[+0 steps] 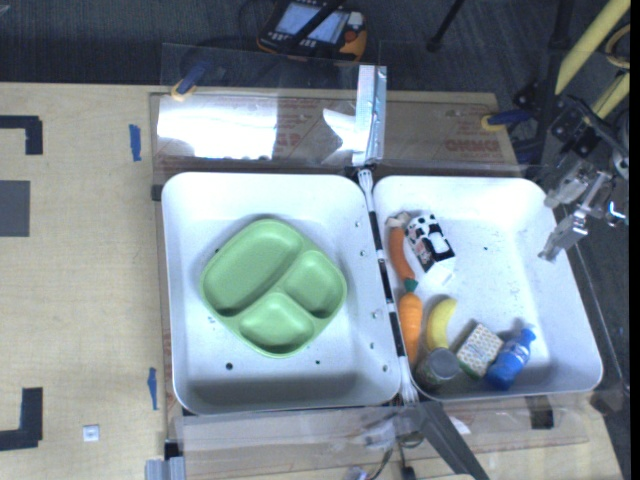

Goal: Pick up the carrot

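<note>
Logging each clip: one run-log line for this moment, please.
pincer: over right bin's right rim, apart from items | carrot: in right bin by divider, ungrasped | left bin: green plate

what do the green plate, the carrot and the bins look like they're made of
Green plate: probably moulded plastic, matt, with soft rounded compartment edges and one even colour. Carrot: likely a plastic toy, smooth and uniformly orange with a slight sheen. Bins: apparently thin white plastic or painted metal; bright glare near the rims suggests a semi-gloss finish, but the material stays open.
</note>
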### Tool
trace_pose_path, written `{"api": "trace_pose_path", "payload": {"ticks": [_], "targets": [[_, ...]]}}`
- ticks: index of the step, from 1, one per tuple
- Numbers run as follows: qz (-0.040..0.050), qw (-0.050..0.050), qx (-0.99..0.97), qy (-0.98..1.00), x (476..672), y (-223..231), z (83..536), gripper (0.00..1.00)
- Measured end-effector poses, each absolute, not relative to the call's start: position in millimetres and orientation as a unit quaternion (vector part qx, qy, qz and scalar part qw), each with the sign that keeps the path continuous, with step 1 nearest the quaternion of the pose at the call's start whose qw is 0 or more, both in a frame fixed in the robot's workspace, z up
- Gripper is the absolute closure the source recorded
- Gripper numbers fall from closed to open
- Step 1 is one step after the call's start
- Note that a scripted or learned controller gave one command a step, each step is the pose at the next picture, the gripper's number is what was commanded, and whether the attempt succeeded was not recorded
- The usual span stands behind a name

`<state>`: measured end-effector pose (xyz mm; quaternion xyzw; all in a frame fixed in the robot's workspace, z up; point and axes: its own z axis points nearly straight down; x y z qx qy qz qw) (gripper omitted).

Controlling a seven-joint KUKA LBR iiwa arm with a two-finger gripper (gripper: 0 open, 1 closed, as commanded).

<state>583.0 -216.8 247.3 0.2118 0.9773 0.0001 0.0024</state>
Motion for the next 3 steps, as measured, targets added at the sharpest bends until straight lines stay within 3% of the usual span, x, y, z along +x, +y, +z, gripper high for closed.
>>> {"api": "trace_pose_path", "payload": {"ticks": [1, 2, 3], "targets": [[-0.0003, 0.005, 0.055, 0.998, 657.4, -222.1, 237.5, 0.00], [-0.0001, 0.003, -0.029, 1.000, 597.6, -222.9, 130.7, 0.00], [-0.0005, 0.005, -0.111, 0.994, 646.2, -216.6, 169.0, 0.00]]}}
